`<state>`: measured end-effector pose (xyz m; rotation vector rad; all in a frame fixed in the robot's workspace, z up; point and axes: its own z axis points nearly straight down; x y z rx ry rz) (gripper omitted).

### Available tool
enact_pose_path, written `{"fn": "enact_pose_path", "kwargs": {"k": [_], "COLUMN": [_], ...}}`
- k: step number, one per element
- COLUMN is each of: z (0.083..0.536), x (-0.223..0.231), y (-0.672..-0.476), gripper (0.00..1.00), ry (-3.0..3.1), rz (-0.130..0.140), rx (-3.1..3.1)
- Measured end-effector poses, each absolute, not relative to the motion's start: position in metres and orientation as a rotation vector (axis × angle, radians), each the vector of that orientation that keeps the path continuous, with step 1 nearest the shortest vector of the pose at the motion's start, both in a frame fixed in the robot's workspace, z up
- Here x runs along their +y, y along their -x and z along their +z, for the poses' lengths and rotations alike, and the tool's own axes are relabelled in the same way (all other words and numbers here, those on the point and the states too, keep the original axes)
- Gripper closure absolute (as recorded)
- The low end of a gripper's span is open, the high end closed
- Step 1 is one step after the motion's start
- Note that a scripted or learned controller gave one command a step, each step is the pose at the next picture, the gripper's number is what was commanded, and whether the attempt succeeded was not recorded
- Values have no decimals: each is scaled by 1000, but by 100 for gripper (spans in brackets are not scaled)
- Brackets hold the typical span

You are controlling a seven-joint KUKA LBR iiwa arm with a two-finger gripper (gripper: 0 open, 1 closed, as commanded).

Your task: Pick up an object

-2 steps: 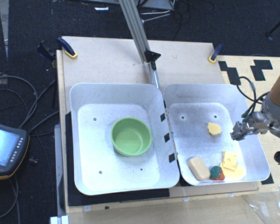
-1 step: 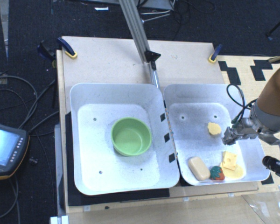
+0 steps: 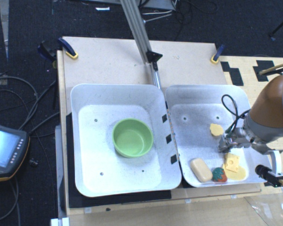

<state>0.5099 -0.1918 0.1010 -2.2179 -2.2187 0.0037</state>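
Standing over the bench: two shallow white bins side by side on a pale board. Left bin [image 3: 92, 126] holds a green bowl [image 3: 133, 137], upright, mouth up, sitting near the middle and slightly toward the divide between bins. Right bin [image 3: 198, 112] carries the loose items, all gathered in its near-right corner. A tan oblong block [image 3: 201, 169], soap-like, lies against the near wall. Just beside it to the right, a small red-and-green piece [image 3: 219, 174], possibly a toy strawberry, too small to be certain. Touching or nearly touching that, a flat yellow cheese-like wedge [image 3: 235, 166] with holes, lying along the near-right rim. A second small yellow piece [image 3: 217, 129] sits apart from the cluster, farther up the bin floor. The arm comes in from the right, orange band and grey wrist hanging over the right bin's right wall; a black cable loops off it above the bin. The gripper [image 3: 226, 144] is low over the bin floor, between the small yellow piece and the cheese wedge, close to both. Fingers point down into the bin but are dark and bunched against the wrist hardware; cannot tell how far the jaws are parted, and nothing can be made out between them. Every object in the right bin appears to rest on the bin floor. A grey metal pole [image 3: 137, 25] slants across the back of the bench toward the seam between the bins. Clamps at the board's far corners, yellow-tipped
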Motion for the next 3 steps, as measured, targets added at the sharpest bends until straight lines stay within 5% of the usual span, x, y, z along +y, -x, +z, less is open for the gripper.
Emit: {"fn": "enact_pose_path", "kwargs": {"k": [1, 3], "z": [114, 206], "x": [-192, -197], "y": [-511, -504], "gripper": [100, 100], "ry": [2222, 2223], "rz": [0, -3], "rx": [-2222, -2224]}}
